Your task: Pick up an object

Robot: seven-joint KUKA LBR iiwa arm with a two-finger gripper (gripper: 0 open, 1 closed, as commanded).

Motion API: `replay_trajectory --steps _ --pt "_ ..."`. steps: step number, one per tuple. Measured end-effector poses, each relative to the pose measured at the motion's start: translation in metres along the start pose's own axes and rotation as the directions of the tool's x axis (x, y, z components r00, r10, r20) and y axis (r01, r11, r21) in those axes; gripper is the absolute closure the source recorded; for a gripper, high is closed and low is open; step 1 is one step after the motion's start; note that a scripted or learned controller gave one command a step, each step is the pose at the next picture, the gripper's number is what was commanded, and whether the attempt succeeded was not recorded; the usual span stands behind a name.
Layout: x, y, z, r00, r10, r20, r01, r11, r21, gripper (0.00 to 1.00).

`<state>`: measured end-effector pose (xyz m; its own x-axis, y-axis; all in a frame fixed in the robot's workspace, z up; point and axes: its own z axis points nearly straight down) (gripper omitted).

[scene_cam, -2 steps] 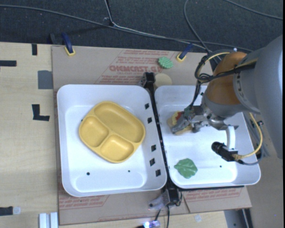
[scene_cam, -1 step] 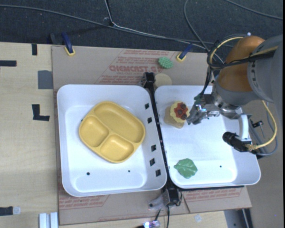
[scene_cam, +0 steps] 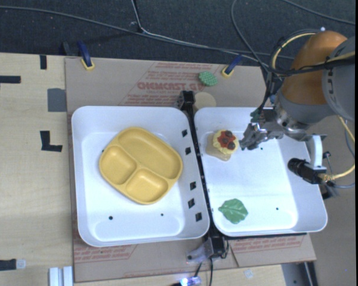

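My pincer (scene_cam: 250, 140) hangs over the far part of the right bin (scene_cam: 286, 219), its dark fingers pointing left and down toward the bin floor. Whether those fingers are open or closed I cannot tell; they are a small dark cluster from here. Nothing shows between them.

Just left of my pincer lies a pastry (scene_cam: 223, 143), a pale yellow piece with red and dark topping, close to the bin's left wall. It sits near my fingertips, and I cannot tell whether they touch it.

Nearer in the same bin, well apart from my pincer, lies a green leaf (scene_cam: 233, 210), flat on the white floor close to the near wall.

Behind my pincer to the right rise my grey wrist and the orange band (scene_cam: 313, 64) above it, with cables looping around them.

A black divider (scene_cam: 195, 159) runs between the two bins. In the left bin (scene_cam: 89, 219) rests a yellow tray (scene_cam: 140, 164) with three compartments, turned at a slant and roughly in the middle of the bin.

Both bins sit on a cardboard sheet (scene_cam: 107, 82) on the wooden bench (scene_cam: 24, 177). On the cardboard, beyond the bins' far edges, lies a small green disc (scene_cam: 207, 77).
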<state>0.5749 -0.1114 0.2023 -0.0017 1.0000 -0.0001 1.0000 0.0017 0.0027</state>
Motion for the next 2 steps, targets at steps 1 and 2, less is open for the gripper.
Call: replay_trajectory --steps 1,2 --pt "-0.001 0.002 -0.064 1.0 0.0 0.001 0.0 1.0 -0.003 1.0" --pt "0.048 -0.002 -0.047 1.0 -0.003 0.0 0.003 1.0 0.004 1.0"
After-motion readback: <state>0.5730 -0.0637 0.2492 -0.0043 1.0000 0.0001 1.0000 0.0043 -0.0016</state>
